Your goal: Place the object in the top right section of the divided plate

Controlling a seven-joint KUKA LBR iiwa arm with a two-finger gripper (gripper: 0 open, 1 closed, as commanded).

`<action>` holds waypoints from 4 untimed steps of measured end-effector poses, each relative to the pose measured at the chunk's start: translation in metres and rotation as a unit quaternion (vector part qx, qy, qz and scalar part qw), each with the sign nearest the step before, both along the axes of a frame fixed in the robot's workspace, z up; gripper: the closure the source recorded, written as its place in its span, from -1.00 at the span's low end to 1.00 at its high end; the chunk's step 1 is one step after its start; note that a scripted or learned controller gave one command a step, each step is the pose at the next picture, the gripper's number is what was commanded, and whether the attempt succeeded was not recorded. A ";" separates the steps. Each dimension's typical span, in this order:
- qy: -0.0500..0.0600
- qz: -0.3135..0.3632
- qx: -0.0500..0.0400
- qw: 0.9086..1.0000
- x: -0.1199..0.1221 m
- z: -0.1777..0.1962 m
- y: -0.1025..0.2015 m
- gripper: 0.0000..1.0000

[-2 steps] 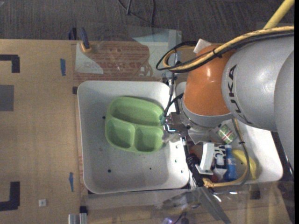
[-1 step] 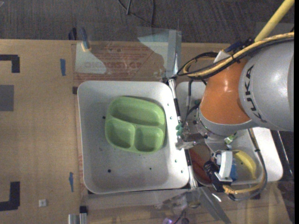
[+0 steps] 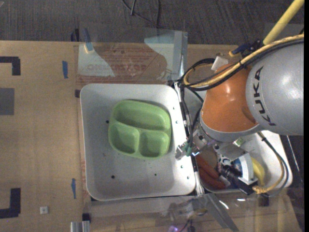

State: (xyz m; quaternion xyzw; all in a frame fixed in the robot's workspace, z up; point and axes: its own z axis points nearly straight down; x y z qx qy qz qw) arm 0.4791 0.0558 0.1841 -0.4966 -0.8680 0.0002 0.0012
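Arm bent low over the right-hand bin, green divided plate lying in the left one.

The grey KUKA arm reaches in from the right, its orange band above the right bin; the gripper sits at the wall between the two white bins, its state impossible to tell. One three-section divided plate lies in the left bin. The right bin holds a reddish-brown sausage-like object and a yellow item, both partly hidden.
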 end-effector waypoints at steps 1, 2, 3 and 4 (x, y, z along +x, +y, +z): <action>-0.001 -0.166 -0.001 0.986 0.000 0.002 0.021 1.00; -0.001 0.106 0.000 0.994 0.000 0.006 0.020 1.00; -0.001 0.225 0.000 0.974 0.001 0.001 -0.011 1.00; -0.003 0.275 0.000 0.961 0.001 0.008 0.019 1.00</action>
